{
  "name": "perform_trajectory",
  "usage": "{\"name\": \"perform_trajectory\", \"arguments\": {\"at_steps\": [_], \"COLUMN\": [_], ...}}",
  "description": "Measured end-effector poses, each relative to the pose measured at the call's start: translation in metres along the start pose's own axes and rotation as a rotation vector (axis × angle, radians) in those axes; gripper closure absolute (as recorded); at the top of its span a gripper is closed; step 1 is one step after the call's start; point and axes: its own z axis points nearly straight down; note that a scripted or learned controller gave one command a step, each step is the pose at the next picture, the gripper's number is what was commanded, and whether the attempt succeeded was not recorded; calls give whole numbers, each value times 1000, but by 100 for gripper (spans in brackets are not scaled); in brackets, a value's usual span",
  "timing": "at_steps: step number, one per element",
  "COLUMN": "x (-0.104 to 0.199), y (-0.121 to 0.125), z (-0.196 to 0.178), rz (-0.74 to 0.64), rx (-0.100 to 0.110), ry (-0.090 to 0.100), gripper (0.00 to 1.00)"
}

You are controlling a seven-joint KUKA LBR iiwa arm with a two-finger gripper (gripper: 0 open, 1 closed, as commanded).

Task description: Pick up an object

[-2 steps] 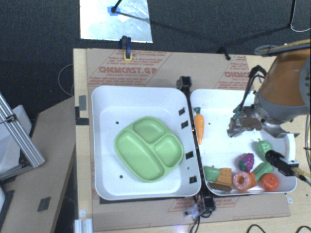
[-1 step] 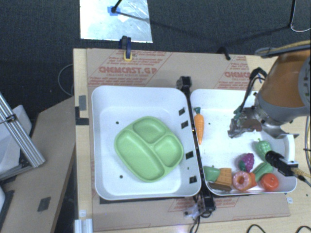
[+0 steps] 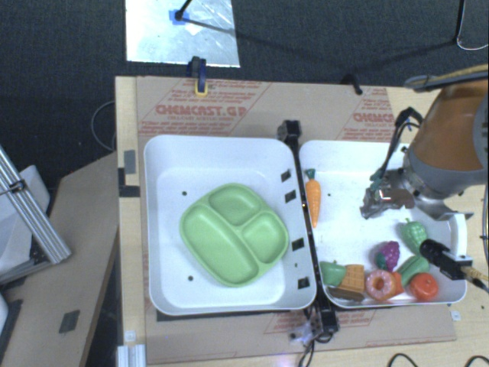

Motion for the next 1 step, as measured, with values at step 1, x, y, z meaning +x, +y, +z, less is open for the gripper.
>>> {"name": "perform_trajectory", "arguments": {"at_steps": [1], "x": [5], "y": [16], "z": [-12], "rz": [-5], "rx": [-2], "ry": [0], "gripper": [100]}}
